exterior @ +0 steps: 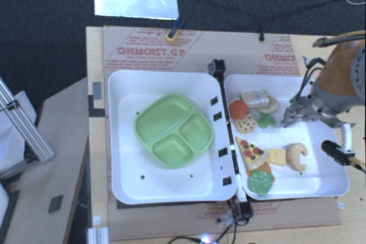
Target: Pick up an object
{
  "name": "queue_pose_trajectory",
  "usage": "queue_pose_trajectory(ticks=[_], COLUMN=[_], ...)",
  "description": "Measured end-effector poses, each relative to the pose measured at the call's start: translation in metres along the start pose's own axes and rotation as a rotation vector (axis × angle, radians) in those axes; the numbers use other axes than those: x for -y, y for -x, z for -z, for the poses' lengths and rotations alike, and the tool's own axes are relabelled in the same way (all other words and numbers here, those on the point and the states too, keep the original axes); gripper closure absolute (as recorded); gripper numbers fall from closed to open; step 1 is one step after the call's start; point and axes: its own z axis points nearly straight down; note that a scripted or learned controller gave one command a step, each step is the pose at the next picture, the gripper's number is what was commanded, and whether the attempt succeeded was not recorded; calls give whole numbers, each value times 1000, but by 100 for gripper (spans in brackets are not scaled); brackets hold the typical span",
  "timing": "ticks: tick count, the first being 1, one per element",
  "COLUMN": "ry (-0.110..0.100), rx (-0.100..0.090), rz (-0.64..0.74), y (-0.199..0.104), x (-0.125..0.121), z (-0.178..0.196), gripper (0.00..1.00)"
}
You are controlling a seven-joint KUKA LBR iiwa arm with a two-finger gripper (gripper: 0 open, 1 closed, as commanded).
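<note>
The right bin (pixel 329 180) holds several toy foods: a red tomato (pixel 238 108), a chocolate-chip cookie (pixel 246 124), a wafer sandwich (pixel 255 99), a small green broccoli piece (pixel 266 120), a pizza slice (pixel 250 151), a yellow cheese wedge (pixel 278 156), a croissant (pixel 297 156) and a green leafy piece (pixel 261 183). My gripper (pixel 289 117) reaches in from the right and sits low over the bin floor. It is just right of the broccoli piece and above the croissant in the view. Nothing is visibly held in it.
The left bin (pixel 123 180) contains a light green divided plate (pixel 174 131). A black ridge with clips (pixel 226 128) separates the two bins. The arm's orange band (pixel 343 68) and grey wrist hang over the right bin's far right side.
</note>
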Motion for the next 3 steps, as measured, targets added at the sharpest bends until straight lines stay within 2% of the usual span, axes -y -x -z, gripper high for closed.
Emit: queue_pose_trajectory(ticks=[1,2,3], ry=[-1,0,-1], rx=[0,0,0], rz=[2,2,3], y=[2,-1,-1], x=[-3,4,3], z=[44,100,130], gripper=[100,100,100])
